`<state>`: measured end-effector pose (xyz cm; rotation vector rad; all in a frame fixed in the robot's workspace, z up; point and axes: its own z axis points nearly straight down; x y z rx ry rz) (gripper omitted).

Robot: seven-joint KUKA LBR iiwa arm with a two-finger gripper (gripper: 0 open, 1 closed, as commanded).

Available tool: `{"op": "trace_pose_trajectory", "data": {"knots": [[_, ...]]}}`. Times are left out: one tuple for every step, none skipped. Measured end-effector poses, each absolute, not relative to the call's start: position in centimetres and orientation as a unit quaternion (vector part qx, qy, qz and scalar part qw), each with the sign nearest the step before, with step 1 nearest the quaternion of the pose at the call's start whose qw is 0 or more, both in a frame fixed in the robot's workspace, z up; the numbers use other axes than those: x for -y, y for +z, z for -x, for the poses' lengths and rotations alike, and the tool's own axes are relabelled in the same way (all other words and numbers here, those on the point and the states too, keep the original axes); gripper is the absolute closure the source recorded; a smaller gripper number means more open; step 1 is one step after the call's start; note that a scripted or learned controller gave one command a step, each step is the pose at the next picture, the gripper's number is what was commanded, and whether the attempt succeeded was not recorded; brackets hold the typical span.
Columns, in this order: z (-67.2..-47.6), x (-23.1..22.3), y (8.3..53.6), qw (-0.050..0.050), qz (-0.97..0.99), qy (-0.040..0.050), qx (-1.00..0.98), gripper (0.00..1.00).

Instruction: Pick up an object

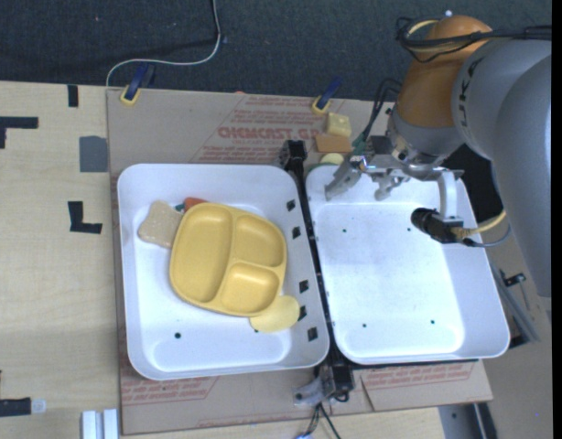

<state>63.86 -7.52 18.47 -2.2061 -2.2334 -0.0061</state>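
A yellow divided plate lies in the left bin. A tan bread-like piece and a small red item peek out at its upper left. A pale yellow piece sits at its lower right edge. My gripper hangs over the far rim of the right bin, fingers spread open with nothing between them. Just behind it, outside the bins, lie a tan block and a pale round item.
Both bins rest on a cardboard sheet held by blue clamps. The grey arm with its orange band fills the upper right. A black fitting on a cable hangs over the right bin's right side.
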Motion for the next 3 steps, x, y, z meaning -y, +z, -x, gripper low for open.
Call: {"op": "trace_pose_trajectory", "data": {"knots": [[-63.1,9.9,7.9,0.0,0.707,0.0016,0.707,0.0],[-66.8,9.7,8.4,0.002,0.706,0.0029,0.708,0.0],[-66.9,16.8,20.6,-0.005,0.708,-0.0015,0.706,0.0]]}}
